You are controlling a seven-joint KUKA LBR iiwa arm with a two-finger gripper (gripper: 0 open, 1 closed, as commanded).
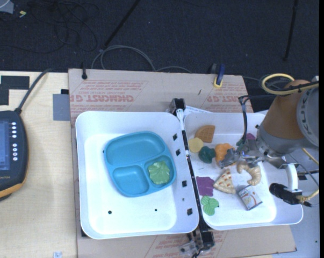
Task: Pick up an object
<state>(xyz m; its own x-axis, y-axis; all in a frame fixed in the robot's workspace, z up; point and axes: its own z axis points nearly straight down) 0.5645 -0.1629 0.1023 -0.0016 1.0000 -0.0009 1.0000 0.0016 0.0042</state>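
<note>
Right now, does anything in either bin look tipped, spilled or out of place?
Nothing looks spilled or broken. The blue tray lies flat in the left bin, a green leafy piece in its small right compartment. The toy foods are loosely scattered in the right bin; the small can lies on its side.

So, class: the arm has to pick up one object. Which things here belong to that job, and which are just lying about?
Job:
gripper
right bin
pizza slice
croissant
small can
orange piece

Lying about:
blue tray holding a green leaf
left bin
handheld controller
</note>
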